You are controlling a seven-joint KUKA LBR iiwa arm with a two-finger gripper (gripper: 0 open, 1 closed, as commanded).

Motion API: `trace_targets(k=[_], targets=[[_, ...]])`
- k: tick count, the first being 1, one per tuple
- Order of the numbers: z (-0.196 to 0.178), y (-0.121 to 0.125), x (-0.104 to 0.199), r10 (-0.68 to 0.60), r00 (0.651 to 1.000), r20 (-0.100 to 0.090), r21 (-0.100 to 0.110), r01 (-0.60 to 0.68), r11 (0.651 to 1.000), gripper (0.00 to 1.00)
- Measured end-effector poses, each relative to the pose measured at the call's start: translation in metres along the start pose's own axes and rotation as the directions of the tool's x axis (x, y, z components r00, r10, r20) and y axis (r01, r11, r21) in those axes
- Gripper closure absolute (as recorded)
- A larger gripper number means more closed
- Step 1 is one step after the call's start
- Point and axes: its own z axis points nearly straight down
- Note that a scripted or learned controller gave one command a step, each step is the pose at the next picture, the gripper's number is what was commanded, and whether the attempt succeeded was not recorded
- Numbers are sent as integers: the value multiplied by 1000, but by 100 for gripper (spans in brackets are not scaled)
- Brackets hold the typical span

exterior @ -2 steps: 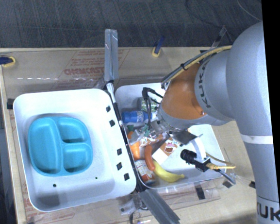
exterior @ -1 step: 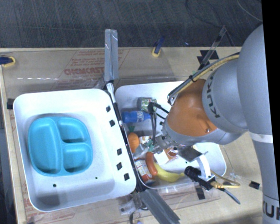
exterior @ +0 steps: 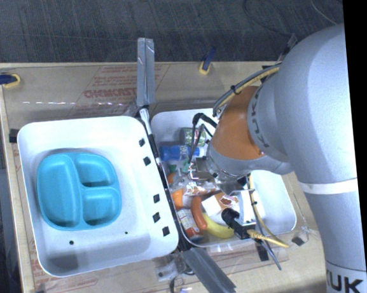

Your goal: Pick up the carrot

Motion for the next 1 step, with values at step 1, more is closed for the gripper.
trace_targets(k=[1], targets=[[0,-3,2,-36,999,7,-9,36,999,0]])
